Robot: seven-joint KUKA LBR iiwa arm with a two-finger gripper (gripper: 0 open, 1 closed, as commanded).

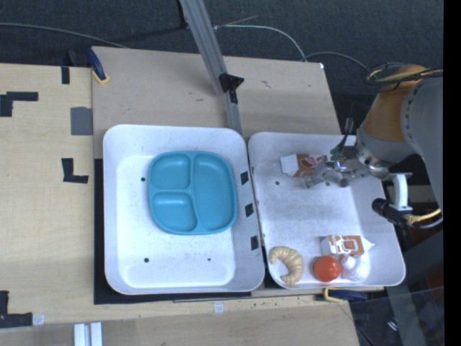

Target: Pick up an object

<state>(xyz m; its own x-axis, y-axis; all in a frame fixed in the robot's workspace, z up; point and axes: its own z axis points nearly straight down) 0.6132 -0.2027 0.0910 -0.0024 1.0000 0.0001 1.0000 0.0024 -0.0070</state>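
We see the gripper [317,177] low over the right bin [310,225], near its far edge, arm [403,121] coming in from the right. Finger state isn't readable from here. A small white-and-brown packet [301,164] lies just left of the tip, close enough that we can't tell whether they touch. Well toward the near rim from the tip sit a croissant [288,262], a red ball [327,268] and a white-and-orange packet [347,246], clustered together. Far left of the gripper, the left bin [126,265] holds a blue divided plate [193,192].
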